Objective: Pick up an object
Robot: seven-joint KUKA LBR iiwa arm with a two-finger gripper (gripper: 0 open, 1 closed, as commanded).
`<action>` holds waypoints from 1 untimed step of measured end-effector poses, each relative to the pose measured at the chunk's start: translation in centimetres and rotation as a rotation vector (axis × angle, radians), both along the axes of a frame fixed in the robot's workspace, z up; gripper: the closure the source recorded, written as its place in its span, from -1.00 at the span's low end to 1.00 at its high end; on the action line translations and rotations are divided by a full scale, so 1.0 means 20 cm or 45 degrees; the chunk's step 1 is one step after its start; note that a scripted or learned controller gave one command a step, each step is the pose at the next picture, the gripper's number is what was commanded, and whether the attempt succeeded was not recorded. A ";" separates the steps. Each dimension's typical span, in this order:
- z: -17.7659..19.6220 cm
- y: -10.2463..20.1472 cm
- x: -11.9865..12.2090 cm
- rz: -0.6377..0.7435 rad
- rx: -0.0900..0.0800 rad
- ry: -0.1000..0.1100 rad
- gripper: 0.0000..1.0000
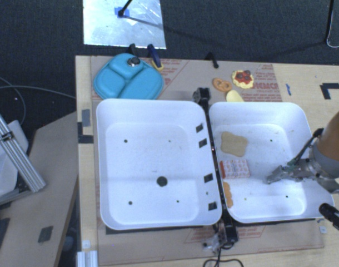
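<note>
In the right bin [286,115] a tan toast-shaped piece [234,143] lies flat near the left wall. Just below it sits a red and white square piece [235,168]. An orange piece [227,194] rests against the same wall, lower down. A small dark round object [161,181] lies in the left bin [119,115]. My gripper [272,177] hangs low over the right bin's floor, pointing left, about a hand's width right of the red and white piece. Its fingers look shut, and I see nothing between them.
Behind the bins on the bench are a blue divided plate [128,79], a yellow piece [234,97], a small pretzel-like piece [220,84] and a round red-topped piece [243,78]. A black divider [209,149] separates the bins.
</note>
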State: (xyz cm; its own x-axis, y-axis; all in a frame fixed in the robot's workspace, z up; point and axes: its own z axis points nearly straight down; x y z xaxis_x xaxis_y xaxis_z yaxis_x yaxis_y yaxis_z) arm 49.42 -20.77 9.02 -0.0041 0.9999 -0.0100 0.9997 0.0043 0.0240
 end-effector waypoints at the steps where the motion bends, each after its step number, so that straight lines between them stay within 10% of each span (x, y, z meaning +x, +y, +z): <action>1: -0.01 0.27 0.24 -0.009 0.001 0.018 -1.00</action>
State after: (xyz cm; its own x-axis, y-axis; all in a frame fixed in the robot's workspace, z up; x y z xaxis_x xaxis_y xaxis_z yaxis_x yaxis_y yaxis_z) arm 54.18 -15.34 8.82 0.0025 1.0000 -0.0090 0.9999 -0.0024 0.0097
